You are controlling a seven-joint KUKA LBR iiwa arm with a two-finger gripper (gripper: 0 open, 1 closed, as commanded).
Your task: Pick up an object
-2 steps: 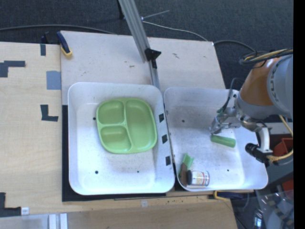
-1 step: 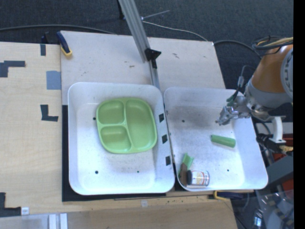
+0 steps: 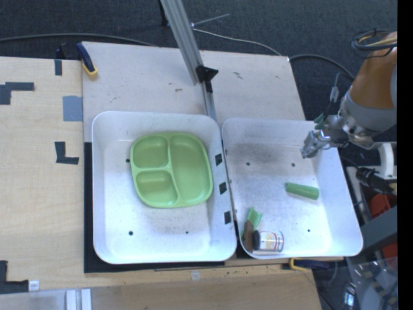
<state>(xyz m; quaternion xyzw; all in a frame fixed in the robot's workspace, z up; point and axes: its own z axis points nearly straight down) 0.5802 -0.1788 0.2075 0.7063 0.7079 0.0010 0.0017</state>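
In the right bin (image 3: pixel 335 237) lie three things. A green cylinder-shaped piece (image 3: pixel 302 190) rests at the middle right. A small green object (image 3: pixel 253 218) and a little jar with a dark cap and a white and red label (image 3: pixel 267 240) sit in the near left corner. My gripper (image 3: pixel 312 144) hangs over the bin's far right part, above and a little beyond the green cylinder. Nothing shows between its fingers. The left bin (image 3: pixel 106 173) holds a light green divided plate (image 3: pixel 172 170).
A slanted metal pole (image 3: pixel 187 41) runs down to the divider between the bins. A blue and yellow tool (image 3: pixel 86 59) lies on the bench at the far left. Cables trail across the dark floor behind the bench.
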